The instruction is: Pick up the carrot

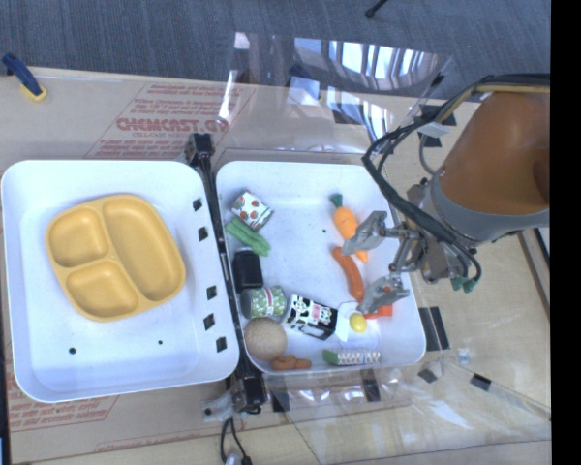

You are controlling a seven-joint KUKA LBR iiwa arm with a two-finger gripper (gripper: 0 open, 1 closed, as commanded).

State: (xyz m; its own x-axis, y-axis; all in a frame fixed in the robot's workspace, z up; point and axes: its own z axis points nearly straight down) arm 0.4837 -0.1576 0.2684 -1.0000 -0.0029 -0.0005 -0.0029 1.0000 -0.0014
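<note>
1. Tool (381, 258), two grey fingers at the end of the grey arm with the orange band (494, 158): I read it as spread wide, one finger (370, 231) towards the far side of the right-hand white bin (300, 174), the other towards its near side, with nothing gripped between them.
2. Carrot (345, 222), short, orange, green-topped, plastic-looking: one. It lies in the far right part of the right-hand bin, just beside the farther finger.
3. Long thin orange-red piece (351, 271), one, lying between the fingers' span; I judge it a different item and a likely false target.
4. Handling note: I would shift the tool towards the bin's far edge until the carrot's body sits between both fingers, then lower and close across its short width, clear of the red piece.
5. Other stock in the right-hand bin: one green pod (247, 237), one cow-patterned carton (311, 317), one tan ball (264, 337).
6. White bins: two. Yellow three-compartment tray (114, 254): one, in the left-hand bin (39, 356).
</note>
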